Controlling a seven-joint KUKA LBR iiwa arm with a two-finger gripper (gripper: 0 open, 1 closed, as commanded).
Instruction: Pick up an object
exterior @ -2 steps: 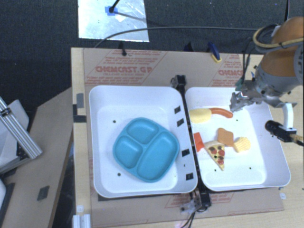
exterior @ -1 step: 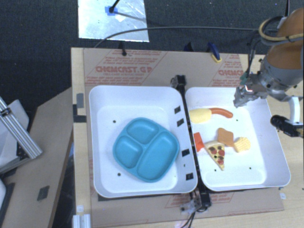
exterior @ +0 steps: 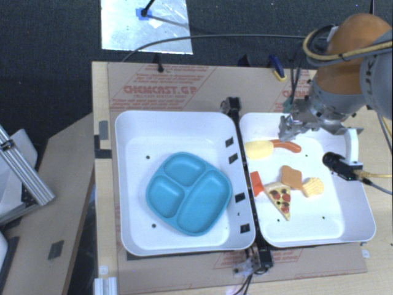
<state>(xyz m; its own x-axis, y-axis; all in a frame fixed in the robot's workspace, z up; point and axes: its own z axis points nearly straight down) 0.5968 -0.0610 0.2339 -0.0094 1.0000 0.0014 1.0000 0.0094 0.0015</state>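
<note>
Several toy food pieces lie in the right bin (exterior: 356, 223). A pale yellow oblong piece (exterior: 259, 149) rests at the bin's far left, touching a red-orange sausage-shaped piece (exterior: 288, 145). Further forward lie a small red piece (exterior: 256, 183), a pizza slice (exterior: 280, 199), a brown toast-like piece (exterior: 291, 177) and a tan ridged piece (exterior: 313, 187). My gripper (exterior: 288, 128) hangs at the far side of this bin, just above and behind the red-orange piece. Nothing can be seen held in it.
The left bin (exterior: 132, 158) holds a blue divided plate (exterior: 187, 192). A black divider (exterior: 242, 177) runs between the bins. A white bracket with a black part (exterior: 341, 163) juts over the right bin's right side. The grey and orange arm (exterior: 353, 60) looms at the back right.
</note>
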